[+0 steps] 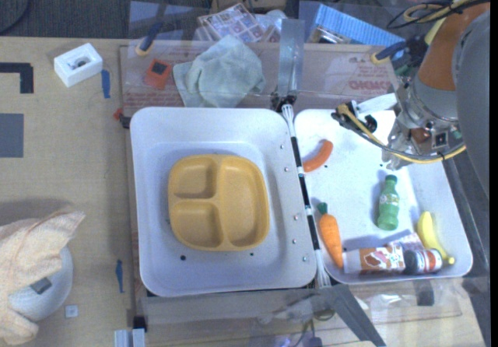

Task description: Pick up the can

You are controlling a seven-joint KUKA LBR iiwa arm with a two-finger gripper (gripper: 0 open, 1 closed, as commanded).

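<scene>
1. We are hovering the gripper (395, 157) over the right bin's (459, 217) far side; we cannot tell its state.
2. The can (393, 260) is lying sideways along the near wall, beside the carrot (331, 238).
3. We are judging a cross-body grasp best.

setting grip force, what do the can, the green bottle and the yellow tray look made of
Can: likely metal under a glossy printed label; highlights along its side.
Green bottle: looks like shiny plastic, white cap.
Yellow divided tray: matte moulded plastic, soft rounded compartments, no glare.
</scene>
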